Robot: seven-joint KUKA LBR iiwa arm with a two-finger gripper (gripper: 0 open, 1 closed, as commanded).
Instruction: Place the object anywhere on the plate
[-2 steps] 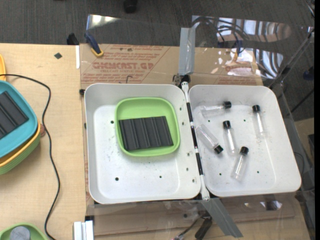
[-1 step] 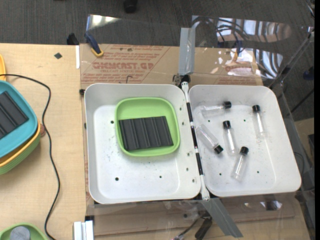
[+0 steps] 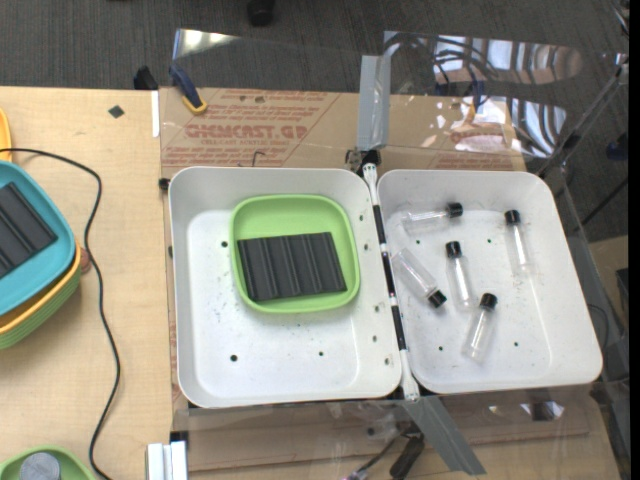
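Plate (image 3: 296, 220) in left bin (image 3: 200, 298); ridged mat (image 3: 291, 265) on plate; five vials (image 3: 457, 268) scattered in right bin (image 3: 560, 298).

Nothing can be told here of the arm's colours, shape, cables, screws or markings, nor of the tool's. The right side of the scene, where the arm reaches in, gives no part of its body to describe.

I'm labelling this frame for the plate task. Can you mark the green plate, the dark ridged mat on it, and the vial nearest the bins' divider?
square green plastic plate (image 3: 292, 216): camera view, upper rim.
dark grey ridged rectangular mat (image 3: 292, 266): camera view, centre.
clear black-capped vial (image 3: 417, 277): camera view, mid-body.
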